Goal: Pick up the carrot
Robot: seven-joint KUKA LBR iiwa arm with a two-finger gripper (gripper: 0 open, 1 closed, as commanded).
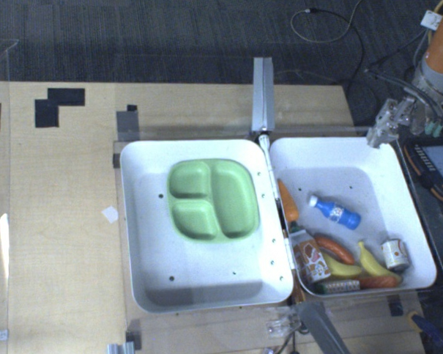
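Note:
The carrot (287,202) is a short orange piece lying along the left wall of the right bin (398,194), close to the divider between the two bins. My gripper (392,121) hangs over the far right corner of that bin, well away from the carrot and above the rim. Nothing shows in its grasp.
Near the carrot in the right bin lie a blue bottle (336,212), a small carton (311,260), a red-orange sausage-like piece (334,248), a banana (369,260) and a metal can (394,254). The left bin (147,234) holds a green divided plate (212,199).

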